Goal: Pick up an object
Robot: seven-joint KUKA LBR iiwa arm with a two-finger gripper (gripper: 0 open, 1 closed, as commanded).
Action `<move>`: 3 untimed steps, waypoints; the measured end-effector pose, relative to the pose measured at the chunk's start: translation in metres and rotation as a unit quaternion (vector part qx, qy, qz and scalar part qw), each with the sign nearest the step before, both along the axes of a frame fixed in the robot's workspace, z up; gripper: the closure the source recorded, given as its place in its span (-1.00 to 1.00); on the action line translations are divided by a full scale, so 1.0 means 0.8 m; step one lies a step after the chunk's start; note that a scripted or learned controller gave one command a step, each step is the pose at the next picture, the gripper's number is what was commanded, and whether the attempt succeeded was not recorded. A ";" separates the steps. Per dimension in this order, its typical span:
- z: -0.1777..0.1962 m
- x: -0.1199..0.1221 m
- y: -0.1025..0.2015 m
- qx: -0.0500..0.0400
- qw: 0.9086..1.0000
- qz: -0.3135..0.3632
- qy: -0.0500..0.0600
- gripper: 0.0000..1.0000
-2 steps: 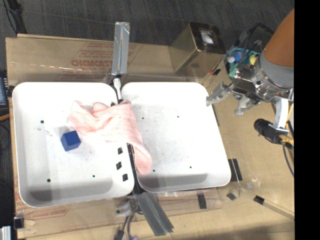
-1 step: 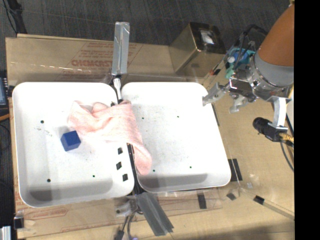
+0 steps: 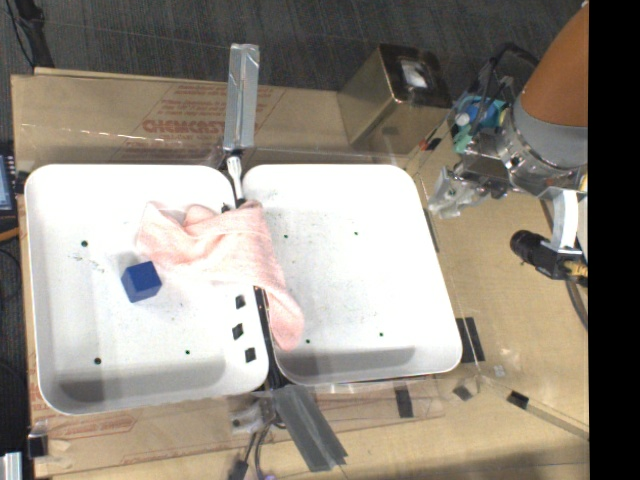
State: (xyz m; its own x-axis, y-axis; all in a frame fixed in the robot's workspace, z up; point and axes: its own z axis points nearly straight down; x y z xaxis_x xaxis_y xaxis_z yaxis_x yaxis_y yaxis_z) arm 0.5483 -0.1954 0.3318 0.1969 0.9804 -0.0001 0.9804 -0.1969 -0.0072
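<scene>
Counter (image 3: 520, 328): tan surface carrying two shallow white bins side by side; printed cardboard lies under and behind the left one.
Floor (image 3: 330, 8): dark, at the top of the view.
Arm (image 3: 556, 78): grey with an orange band, reaching in from the upper right, held above the counter to the right of both bins.
Left bin (image 3: 60, 298): white, rounded corners, a few dark specks on its bottom; holds the cube and most of the cloth.
Right bin (image 3: 380, 278): white, same shape, touching the left bin along the middle divide; the cloth's lower end hangs into its left edge.
Cloth (image 3: 225, 248): pale pink, crumpled, draped across the divide between the bins, bulk in the left bin's upper right, a tail trailing down over the rim into the right bin.
Box (image 3: 395, 93): brownish, behind the right bin's top edge, a pale label on its top.
Strip (image 3: 241, 98): grey, upright in the view, ending at the top of the divide.
Gripper (image 3: 455, 193): pale, at the arm's end, outside the right bin just past its upper right corner, well apart from cloth and cube; whether the jaws are apart or together cannot be told, nothing seen between them.
Cube (image 3: 142, 280): blue, small, on the left bin's bottom, just beside the cloth's lower left edge.
</scene>
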 end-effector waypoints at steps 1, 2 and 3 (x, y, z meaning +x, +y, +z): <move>0.000 0.000 0.000 0.000 1.000 0.000 0.000 -1.00; -0.086 -0.003 0.037 0.000 0.995 0.097 -0.002 -1.00; -0.072 0.031 0.004 -0.001 0.998 0.058 -0.003 -1.00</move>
